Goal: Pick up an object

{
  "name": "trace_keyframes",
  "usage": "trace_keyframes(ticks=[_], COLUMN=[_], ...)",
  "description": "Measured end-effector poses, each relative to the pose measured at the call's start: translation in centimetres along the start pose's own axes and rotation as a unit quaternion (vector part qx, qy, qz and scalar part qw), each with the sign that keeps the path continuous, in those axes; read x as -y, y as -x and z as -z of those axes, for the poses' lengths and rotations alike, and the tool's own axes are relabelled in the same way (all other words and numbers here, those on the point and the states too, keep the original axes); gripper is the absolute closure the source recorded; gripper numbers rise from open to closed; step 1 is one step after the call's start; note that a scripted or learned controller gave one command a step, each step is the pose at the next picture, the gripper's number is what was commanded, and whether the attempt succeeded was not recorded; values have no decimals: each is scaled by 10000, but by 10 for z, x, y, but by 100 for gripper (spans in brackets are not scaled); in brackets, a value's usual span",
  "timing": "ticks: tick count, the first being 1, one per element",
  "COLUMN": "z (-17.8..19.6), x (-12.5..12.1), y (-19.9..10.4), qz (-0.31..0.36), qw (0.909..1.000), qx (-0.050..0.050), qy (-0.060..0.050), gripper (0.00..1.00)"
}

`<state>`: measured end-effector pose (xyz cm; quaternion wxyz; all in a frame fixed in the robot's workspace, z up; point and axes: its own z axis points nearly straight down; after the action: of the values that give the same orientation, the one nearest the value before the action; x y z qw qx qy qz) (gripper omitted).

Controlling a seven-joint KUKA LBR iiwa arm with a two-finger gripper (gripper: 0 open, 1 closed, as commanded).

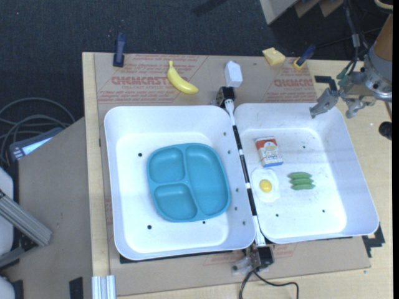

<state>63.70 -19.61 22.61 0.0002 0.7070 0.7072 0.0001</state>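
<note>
A: We are looking down on the two white bins. Where is the gripper (pixel 340 104) sitting?

B: We are seeing it at about two o'clock, hanging over the far right corner of the right bin (pixel 349 226). Its two fingers are spreading apart with nothing between them, so it is released.

A: And the things it could pick up?

B: We are finding three in the right bin, all toward its left half. A small red, white and blue carton (pixel 269 152) is lying at about eleven o'clock from that bin's middle. A toy fried egg (pixel 266 185) is sitting at six o'clock from the carton, close to the divider. A green pea pod (pixel 300 180) is resting at three o'clock from the egg, near but apart from it.

A: What are we seeing in the left bin (pixel 124 142)?

B: A blue divided plate (pixel 187 181) is lying near its middle, with three compartments.

A: Anything lying outside the bins?

B: On the board at twelve o'clock, a toy banana (pixel 180 80) is lying beyond the left bin, a small white block (pixel 234 73) is sitting above the gap between the bins, and a yellow wedge (pixel 273 56) is lying farther right. All are well apart from the gripper.
</note>
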Motion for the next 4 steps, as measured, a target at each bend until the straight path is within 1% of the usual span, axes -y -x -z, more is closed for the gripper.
trace_keyframes(ticks=[1,2,3,4], z=[-131,-137,-138,-138], x=[33,89,126,154], y=[-73,-82,-80,-66], qz=[4,-6,-7,-7], qw=[10000,10000,10000,10000], qx=[-7,4,5,4], qy=[3,53,54,51], gripper=[0,0,0,0])
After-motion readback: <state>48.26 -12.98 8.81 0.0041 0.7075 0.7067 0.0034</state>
